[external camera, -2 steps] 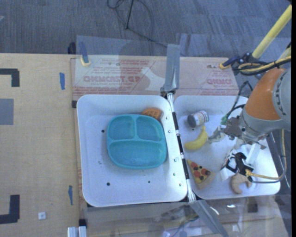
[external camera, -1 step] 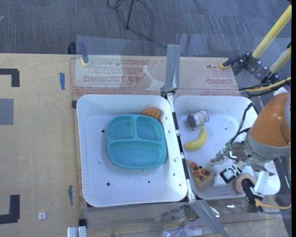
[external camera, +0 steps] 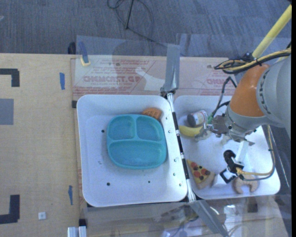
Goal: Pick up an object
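An orange thing [external camera: 152, 112] peeks from behind the teal divided plate's [external camera: 136, 141] upper right rim, too hidden to name. The arm [external camera: 259, 99], cut off at the frame's right edge, covers the right bin's [external camera: 210, 150] upper part. The can's [external camera: 199, 117] label is unreadable.

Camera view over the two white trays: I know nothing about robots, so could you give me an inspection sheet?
Surface: left bin and right bin side by side on a wooden bench.
Job's things: banana, small can, pizza-slice toy and tan curved piece, all in the right bin.
Clutter: teal divided plate in the left bin, orange item behind it.
Grippers: gripper over the right bin, close to the banana; grasp cannot be judged.
Cables: black cables on the floor.
Surroundings: grey floor; blue tape on the bench.
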### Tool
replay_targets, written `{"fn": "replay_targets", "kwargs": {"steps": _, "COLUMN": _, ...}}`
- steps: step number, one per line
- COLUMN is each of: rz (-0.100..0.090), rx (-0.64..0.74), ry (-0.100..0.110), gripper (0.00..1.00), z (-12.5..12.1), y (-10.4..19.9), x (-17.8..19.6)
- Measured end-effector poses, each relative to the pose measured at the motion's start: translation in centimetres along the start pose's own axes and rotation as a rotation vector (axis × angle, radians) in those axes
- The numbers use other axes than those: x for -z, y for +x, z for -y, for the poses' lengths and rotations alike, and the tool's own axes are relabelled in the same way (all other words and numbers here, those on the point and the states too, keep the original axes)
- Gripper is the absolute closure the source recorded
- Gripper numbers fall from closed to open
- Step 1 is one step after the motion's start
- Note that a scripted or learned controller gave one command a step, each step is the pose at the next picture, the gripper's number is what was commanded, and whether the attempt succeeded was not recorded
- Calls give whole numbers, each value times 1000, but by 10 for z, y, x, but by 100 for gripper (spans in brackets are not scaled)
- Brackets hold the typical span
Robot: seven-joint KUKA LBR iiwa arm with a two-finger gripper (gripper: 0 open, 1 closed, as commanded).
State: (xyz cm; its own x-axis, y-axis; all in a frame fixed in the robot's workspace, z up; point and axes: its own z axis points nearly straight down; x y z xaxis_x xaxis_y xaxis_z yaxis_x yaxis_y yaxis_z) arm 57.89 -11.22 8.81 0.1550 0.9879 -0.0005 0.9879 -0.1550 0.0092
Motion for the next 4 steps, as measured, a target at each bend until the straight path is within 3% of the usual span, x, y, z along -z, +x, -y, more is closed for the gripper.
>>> {"fn": "replay_targets", "kwargs": {"steps": 1, "rz": 2, "rx": -1, "ry": 2, "gripper": 0, "z": -27, "y": 17, "x": -1}}
{"fn": "replay_targets", "kwargs": {"steps": 2, "rz": -2, "rx": -15, "ry": 35, "gripper": 0, "z": -84, "y": 8, "x": -3}}
{"fn": "replay_targets", "kwargs": {"steps": 3, "rz": 2, "rx": -14, "ry": 62, "gripper": 100, "z": -78, "y": 8, "x": 2}}
{"fn": "replay_targets", "kwargs": {"steps": 4, "rz": 4, "rx": -12, "ry": 52, "gripper": 0, "z": -80, "y": 8, "x": 4}}
